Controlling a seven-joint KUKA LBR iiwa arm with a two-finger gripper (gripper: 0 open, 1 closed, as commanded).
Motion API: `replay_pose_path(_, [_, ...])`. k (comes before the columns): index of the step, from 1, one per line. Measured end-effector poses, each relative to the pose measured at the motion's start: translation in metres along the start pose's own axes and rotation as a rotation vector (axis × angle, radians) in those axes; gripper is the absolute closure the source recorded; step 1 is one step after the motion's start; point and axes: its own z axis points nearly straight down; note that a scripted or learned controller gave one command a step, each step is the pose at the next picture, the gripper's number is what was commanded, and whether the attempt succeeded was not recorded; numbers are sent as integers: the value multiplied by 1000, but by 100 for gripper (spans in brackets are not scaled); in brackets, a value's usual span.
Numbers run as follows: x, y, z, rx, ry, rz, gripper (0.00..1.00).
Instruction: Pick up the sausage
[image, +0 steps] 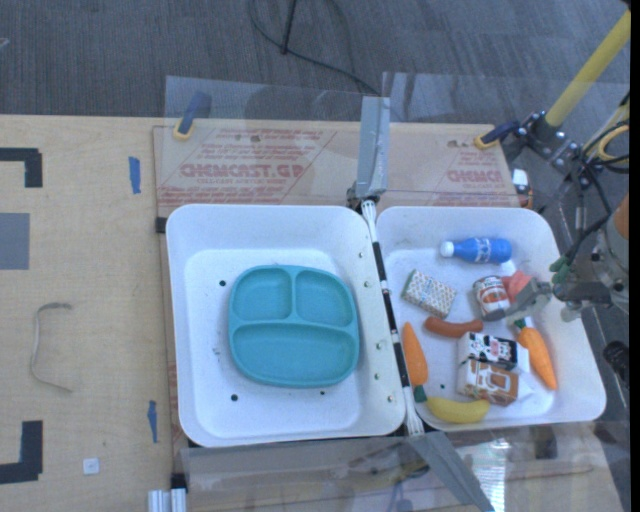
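Reaching in from three o'clock, I had my gripper (548, 292) low over the right bin (590, 400), at its three o'clock rim; whether my fingers were spread or pressed together I could not tell from this slant. The sausage (452, 326) lay flat near the bin's middle, off toward nine o'clock from my gripper and apart from it, just beside a small tin can (490, 296) at its one o'clock. A blue-and-white bottle (477, 249) lay at the bin's twelve o'clock, a banana (458, 409) at six, and two carrots (414, 356) (539, 357) flanked a printed carton (489, 366). In the left bin (190, 300) sat a teal divided plate (294, 326).
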Motion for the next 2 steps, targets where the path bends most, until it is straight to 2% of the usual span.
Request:
replay_pose_path(1, [49, 55, 115, 1, 0, 48, 0])
replay_pose_path(2, [51, 46, 149, -9, 0, 11, 0])
